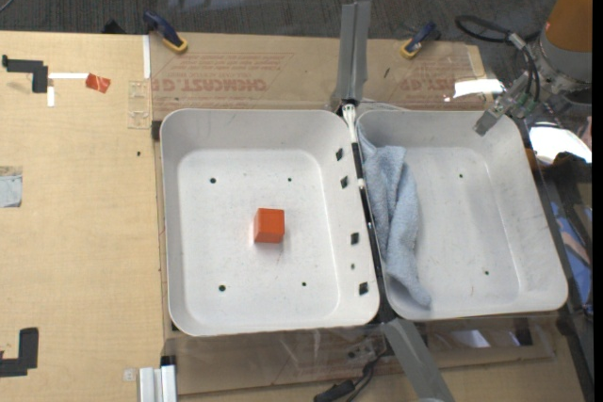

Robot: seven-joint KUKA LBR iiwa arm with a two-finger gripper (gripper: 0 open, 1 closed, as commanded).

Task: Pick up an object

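Orange block [269,226] lying loose in the left bin [188,297]

The block is seen mid-frame in the left bin; a blue-grey cloth [394,221] is draped in the right bin [528,287]. The pincer's [499,108] state at upper right cannot be told.

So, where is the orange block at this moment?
The orange block lies near the middle of the left bin, apart from its walls; the blue-grey cloth is in the right bin.
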